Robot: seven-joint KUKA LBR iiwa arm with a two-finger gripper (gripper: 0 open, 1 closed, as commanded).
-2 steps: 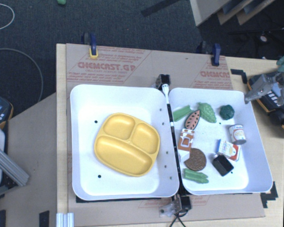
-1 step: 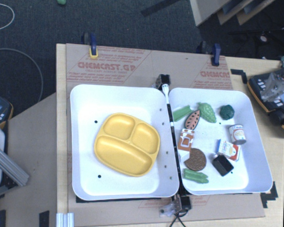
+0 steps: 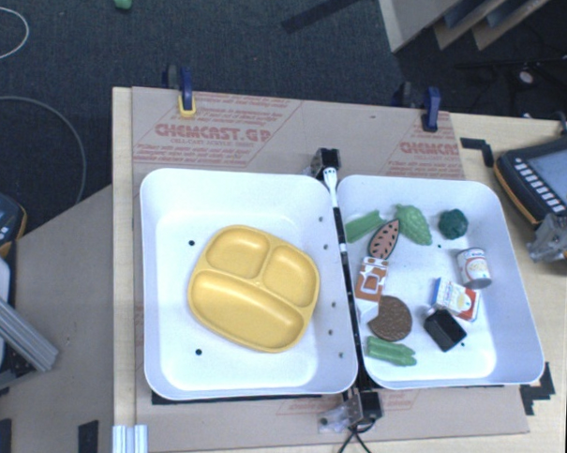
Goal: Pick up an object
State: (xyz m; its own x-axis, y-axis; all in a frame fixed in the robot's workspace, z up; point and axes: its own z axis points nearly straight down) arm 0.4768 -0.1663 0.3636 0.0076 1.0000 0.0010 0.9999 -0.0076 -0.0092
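The right bin [image 3: 508, 357] holds several small toy items. A green pod [image 3: 362, 225], a watermelon slice [image 3: 384, 239] and a leafy green piece [image 3: 414, 224] lie near its far side, with a dark green lump [image 3: 453, 221] beside them. A small can [image 3: 473, 267] and a red and white carton [image 3: 454, 298] lie to the right. An orange and white box [image 3: 371, 278], a brown cookie [image 3: 390, 319], a black block [image 3: 444, 329] and a green bean pod [image 3: 391, 351] sit nearer the front.
The left bin [image 3: 159, 291] holds a yellow divided plate [image 3: 253, 287]. A black strip [image 3: 338, 228] runs between the bins. Blue clamps [image 3: 185, 85] [image 3: 430, 107] hold the brown board at its far edge. A tablet-like device [image 3: 544, 181] lies at the right.
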